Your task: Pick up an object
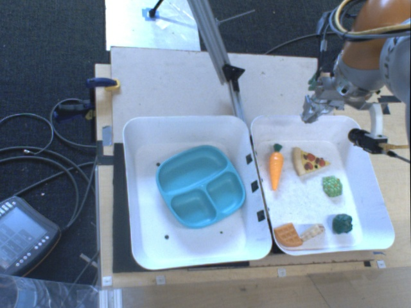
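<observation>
Far left, on dark carpet: handheld control pendant (19,235) with looping black cables (38,153)

On the table (167,82), left white bin (138,236) holding a blue three-compartment plate (200,185), lying flat and turned at a slant near the bin's middle

Grey slanted pole (207,24) crossing down from the top, ending just above the seam between the two bins

Right white bin (379,204) touching the left bin along its inner wall, holding several toy foods, all apart from one another:
- toy carrot (275,169) upright in the picture, green top toward the far side, near the bin's left wall
- toy pizza slice (308,161) just right of the carrot
- light green knobbly toy (332,186) right of and slightly nearer than the pizza slice
- orange waffle-like piece (288,235) at the near-left corner, with a pale beige piece (313,231) touching its right side
- dark green broccoli-like toy (342,223) near the near-right corner

Pincer (312,113) above the far edge of the right bin, beyond the pizza slice and well apart from every toy; nothing seen between the fingers, gap between them too unclear to tell

Arm with orange band (379,11) reaching in from upper right
</observation>
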Controlling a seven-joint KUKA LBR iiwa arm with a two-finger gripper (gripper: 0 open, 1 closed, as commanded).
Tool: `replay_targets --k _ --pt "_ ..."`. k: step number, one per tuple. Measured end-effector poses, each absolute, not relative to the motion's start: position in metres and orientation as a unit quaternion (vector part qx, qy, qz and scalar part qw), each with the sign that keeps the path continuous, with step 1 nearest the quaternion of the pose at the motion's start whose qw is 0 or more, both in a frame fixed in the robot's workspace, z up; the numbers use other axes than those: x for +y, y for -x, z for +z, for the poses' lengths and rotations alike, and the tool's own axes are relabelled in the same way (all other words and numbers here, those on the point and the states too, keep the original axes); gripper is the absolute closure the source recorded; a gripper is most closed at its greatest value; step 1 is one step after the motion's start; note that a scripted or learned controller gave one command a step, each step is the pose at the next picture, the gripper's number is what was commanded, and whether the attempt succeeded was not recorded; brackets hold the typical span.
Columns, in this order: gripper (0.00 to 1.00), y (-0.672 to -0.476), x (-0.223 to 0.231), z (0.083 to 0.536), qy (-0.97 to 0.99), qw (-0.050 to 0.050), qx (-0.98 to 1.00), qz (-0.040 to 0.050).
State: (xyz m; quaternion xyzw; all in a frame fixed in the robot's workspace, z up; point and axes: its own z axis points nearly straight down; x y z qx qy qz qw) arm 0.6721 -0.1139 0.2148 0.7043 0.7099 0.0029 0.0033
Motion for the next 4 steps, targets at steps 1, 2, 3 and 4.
replay_targets --k 1,2,3,4 --pt "1.00 -0.673 -0.114 0.241 -0.704 0.002 0.710 0.0017" --pt "1.00 -0.643 -0.076 0.235 -0.704 0.000 0.710 0.0004" --pt "1.00 -0.628 -0.024 0.232 -0.703 -0.001 0.711 0.0005" --pt "1.00 -0.602 0.012 0.236 -0.704 -0.001 0.711 0.0005"
